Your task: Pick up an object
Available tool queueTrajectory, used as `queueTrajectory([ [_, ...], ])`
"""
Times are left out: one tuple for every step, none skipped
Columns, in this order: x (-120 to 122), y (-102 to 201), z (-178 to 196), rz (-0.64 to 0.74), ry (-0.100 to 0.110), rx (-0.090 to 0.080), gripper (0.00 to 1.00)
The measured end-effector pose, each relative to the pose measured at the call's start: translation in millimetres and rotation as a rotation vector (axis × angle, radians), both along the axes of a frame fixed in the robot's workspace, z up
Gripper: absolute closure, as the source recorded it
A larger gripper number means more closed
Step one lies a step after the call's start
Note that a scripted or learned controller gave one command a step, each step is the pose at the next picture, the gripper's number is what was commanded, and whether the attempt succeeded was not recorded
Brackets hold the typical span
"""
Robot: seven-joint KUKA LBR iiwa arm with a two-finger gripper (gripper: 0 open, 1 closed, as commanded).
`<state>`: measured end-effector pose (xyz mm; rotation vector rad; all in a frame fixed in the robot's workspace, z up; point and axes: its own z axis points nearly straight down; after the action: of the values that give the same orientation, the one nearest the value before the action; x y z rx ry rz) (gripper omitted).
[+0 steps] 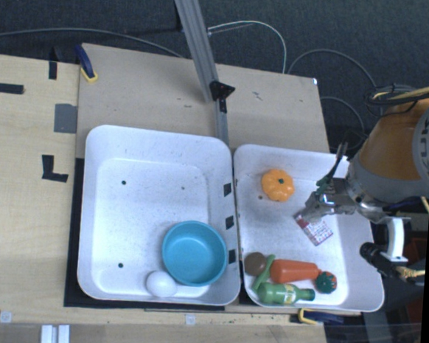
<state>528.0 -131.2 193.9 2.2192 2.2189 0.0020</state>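
Observation:
My gripper hangs over the middle of the right bin, at the end of the grey and orange arm coming in from the right. Directly below its tip is a small white and red packet, touching or nearly touching it; I cannot tell whether the packet is held. An orange pumpkin sits a little to the gripper's left. Along the bin's front wall lie a carrot, a green bottle, a brown lump and a small red and green piece.
The left bin holds a blue bowl and a white ball at its front right. A grey pole slants across the bench behind the bins. Cables trail over the dark floor at the back.

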Motion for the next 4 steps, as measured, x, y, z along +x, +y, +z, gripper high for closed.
queueTrajectory([
  [1.2,0.0,52.9,0.002,-0.001,0.0,1.0],
  [20.4,56.8,57.9,0.008,0.004,0.003,1.0],
  [34.2,108.6,61.1,0.008,0.004,0.003,1.0],
  [54.9,158.8,43.6,0.006,0.006,0.002,1.0],
])
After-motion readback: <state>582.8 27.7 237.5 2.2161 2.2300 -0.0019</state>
